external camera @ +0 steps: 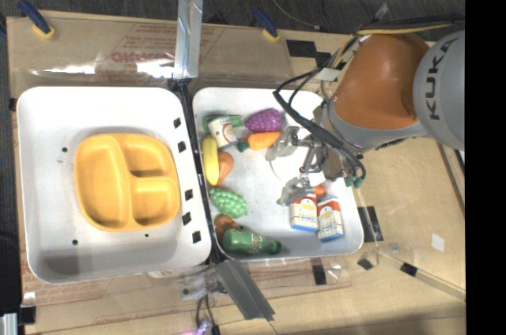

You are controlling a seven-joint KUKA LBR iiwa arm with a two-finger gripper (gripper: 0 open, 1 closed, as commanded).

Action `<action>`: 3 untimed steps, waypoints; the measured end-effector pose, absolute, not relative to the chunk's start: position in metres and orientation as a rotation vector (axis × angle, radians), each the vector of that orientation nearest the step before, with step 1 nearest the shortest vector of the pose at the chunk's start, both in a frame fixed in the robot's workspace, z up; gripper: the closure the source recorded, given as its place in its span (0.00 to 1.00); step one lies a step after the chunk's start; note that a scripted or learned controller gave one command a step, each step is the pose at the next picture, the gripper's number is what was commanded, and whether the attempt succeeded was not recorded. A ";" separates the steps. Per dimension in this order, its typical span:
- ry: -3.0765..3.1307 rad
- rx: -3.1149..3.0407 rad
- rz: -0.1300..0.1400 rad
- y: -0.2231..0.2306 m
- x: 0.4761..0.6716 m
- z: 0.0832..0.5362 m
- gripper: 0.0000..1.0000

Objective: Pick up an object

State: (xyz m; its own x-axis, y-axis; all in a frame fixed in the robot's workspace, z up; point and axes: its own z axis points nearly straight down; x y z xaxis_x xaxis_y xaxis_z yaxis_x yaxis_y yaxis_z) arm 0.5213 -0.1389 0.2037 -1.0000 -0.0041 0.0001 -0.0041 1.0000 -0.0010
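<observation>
The two small cartons stand side by side at the near right of the right bin. They look light, stiff and boxy (likely thin card, so easily crushed), best pinched across the flat sides. Just above them the gripper hangs spread wide, nothing between its fingers, the near fingertip close to the left carton's top.
</observation>
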 end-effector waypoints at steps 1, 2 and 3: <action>-3.145 0.015 0.002 -0.198 0.558 0.092 0.00; -3.144 0.049 0.000 -0.207 0.510 0.093 0.00; -3.135 -0.165 -0.003 -0.167 0.516 0.091 0.00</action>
